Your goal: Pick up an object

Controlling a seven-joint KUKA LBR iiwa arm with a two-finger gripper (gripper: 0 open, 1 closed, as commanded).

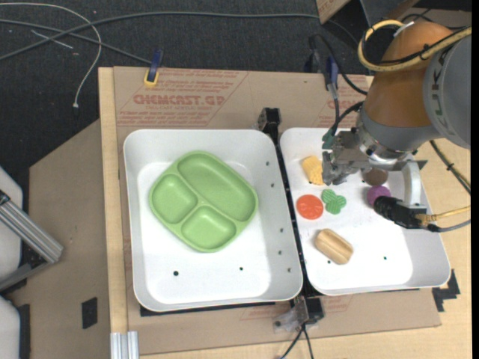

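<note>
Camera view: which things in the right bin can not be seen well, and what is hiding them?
- Gripper: its fingertips blend into dark hardware, so open or shut cannot be read.
- Yellow item: its right side is hidden behind the gripper.
- Purple item: partly covered by the black attachment.
- Brown item: mostly under the wrist, kind unclear.

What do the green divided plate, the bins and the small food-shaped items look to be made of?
Green divided plate: probably moulded plastic, matte, uniform colour with soft rounded ridges. White bins: seemingly thin formed plastic, slightly glossy, rounded corners. Bread roll, red slice and green piece: likely toy plastic, though foam or rubber can't be ruled out.
</note>
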